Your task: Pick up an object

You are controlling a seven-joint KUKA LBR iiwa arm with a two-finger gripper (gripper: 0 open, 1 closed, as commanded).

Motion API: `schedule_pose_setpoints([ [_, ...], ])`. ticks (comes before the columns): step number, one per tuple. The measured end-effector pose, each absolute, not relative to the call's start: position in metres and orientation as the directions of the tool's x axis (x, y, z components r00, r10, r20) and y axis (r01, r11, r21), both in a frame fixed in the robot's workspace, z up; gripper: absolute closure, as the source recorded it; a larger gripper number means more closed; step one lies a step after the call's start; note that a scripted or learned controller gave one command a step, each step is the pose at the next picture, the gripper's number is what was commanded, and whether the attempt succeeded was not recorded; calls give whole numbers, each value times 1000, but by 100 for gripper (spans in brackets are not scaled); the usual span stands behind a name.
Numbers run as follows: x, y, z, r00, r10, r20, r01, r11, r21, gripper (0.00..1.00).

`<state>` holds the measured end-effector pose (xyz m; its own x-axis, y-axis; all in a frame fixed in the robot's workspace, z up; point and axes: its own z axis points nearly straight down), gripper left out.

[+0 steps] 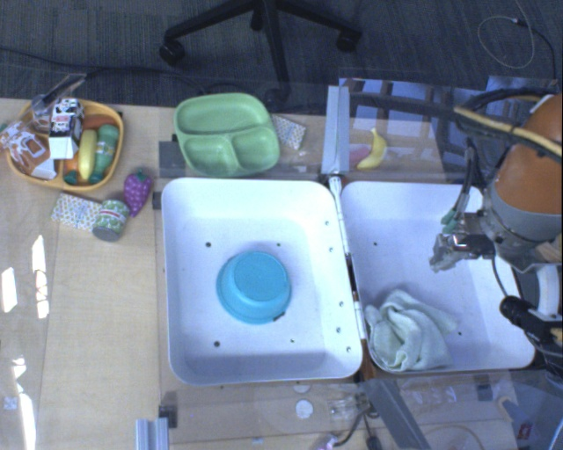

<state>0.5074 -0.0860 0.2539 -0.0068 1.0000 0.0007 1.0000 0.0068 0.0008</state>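
A: Where was the arm (528, 189) at that moment?

B: It reached in from the right, grey with its orange band, over the right-hand bin (396, 211). The tool (447, 253) hung above the bin's right half, over bare white floor.

A: Was it holding anything?

B: Nothing showed between its fingers. Whether they stood apart or together, I could not tell; the tool was small and blurred against the white.

A: And the things to pick?

B: In the right-hand bin a crumpled pale green cloth (407, 331) lay in the near left corner, against the wall shared with the other bin, and apart from the tool. In the left-hand bin (193, 228) a blue bowl (254, 286) sat upside down near the middle.

A: Anything outside the bins?

B: Plenty. On the desk (79, 334), just behind the left-hand bin, sat a green divided plate (225, 134). A toy banana (376, 149) lay behind the right-hand bin. At the far left a yellow bowl (63, 145) held assorted toy food. Near it were a purple toy bunch of grapes (136, 190), a small can (111, 220) on its side, and a flat patterned packet (76, 211), all left of the left-hand bin. An office chair base (264, 26) stood on the dark floor beyond the desk.
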Motion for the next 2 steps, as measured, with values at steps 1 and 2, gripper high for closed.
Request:
schedule_pose_setpoints([
  [1,592,-91,154,108,994,1,994,-108,-1,0],
  [2,640,-107,100,165,986,0,986,-165,1,0],
])
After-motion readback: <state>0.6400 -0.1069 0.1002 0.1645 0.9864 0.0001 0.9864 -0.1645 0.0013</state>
